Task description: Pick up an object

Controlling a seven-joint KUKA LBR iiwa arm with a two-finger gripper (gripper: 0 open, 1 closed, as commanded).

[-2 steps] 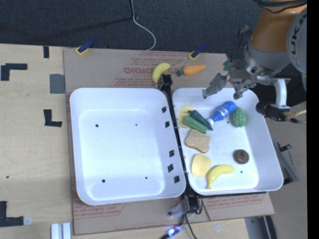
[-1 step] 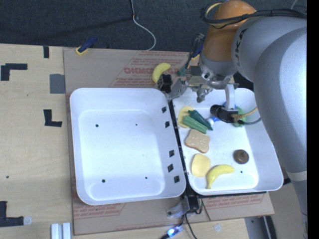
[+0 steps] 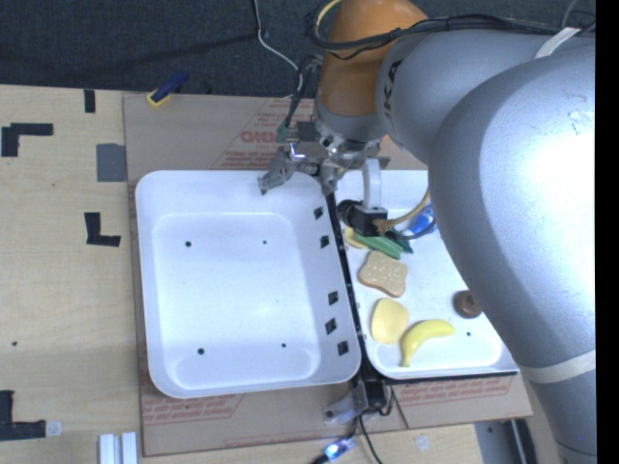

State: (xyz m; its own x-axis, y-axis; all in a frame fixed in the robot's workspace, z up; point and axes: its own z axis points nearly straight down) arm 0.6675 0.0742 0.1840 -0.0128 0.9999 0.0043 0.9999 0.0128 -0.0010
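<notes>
My gripper (image 3: 302, 177) hangs over the far right corner of the left bin (image 3: 155, 259), close to the wall shared by the two bins. Its fingers stand apart, open, with nothing between them. The right bin (image 3: 484, 361) holds several small items: a green piece (image 3: 384, 246), a blue piece (image 3: 421, 225), a tan toast-like slice (image 3: 384, 276), a pale yellow lump (image 3: 389, 319), a yellow banana (image 3: 426, 336) and a small brown round thing (image 3: 468, 304). All of them lie to the right of and nearer than the gripper. The arm covers the far right part of that bin.
Both bins rest on a cardboard sheet (image 3: 193, 133) on the wooden bench. A blue-and-yellow object (image 3: 166, 88) lies on the bench beyond the cardboard's far left corner. The big grey arm (image 3: 522, 162) overhangs the right side.
</notes>
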